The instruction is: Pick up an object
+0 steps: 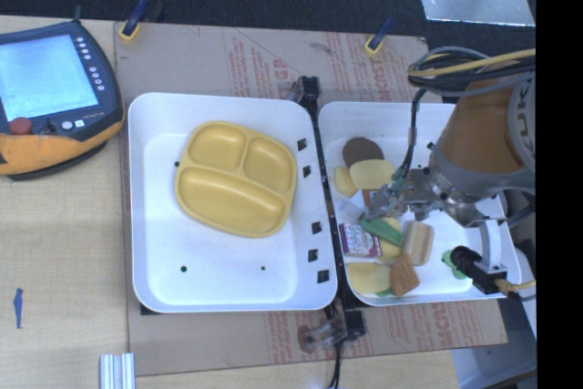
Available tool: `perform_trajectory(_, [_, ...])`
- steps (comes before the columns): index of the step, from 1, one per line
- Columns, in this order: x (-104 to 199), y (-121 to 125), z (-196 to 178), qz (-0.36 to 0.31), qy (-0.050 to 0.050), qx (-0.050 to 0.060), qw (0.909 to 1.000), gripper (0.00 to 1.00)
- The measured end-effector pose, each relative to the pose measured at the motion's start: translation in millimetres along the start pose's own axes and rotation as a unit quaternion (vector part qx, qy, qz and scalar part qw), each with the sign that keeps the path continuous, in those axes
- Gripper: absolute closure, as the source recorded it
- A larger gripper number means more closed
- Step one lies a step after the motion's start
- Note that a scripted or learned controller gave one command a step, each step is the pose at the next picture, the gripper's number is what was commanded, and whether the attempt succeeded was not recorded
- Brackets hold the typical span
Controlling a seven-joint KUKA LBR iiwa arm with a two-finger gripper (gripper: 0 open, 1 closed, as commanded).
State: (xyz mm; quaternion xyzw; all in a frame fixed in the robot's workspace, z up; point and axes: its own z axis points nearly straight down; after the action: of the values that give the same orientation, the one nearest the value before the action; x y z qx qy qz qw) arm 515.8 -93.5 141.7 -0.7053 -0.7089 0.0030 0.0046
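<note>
Right bin (428, 116): fingers (393, 193) just above green piece (383, 228).

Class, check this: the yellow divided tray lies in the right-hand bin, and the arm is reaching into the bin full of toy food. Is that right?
Not quite. The camera view shows the yellow divided tray in the left bin. The arm does reach into the right bin, among the toy food.

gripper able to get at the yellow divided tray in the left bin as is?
Probably yes: the yellow divided tray lies alone and uncovered in the left bin. The gripper sits over the right bin's clutter, so it must cross the divider.
</note>
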Motion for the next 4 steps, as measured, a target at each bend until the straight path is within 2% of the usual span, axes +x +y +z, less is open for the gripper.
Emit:
perform_trajectory(1, [-6, 4, 53, 0.001, -0.001, -0.002, 1.0, 0.0])
perform_trajectory(2, [-8, 4, 40, 0.002, -0.001, -0.002, 1.0, 1.0])
perform_trajectory(3, [-8, 4, 40, 0.002, -0.002, -0.003, 1.0, 0.0])
perform_trajectory(4, [-6, 68, 49, -0.001, -0.001, -0.006, 1.0, 0.0])
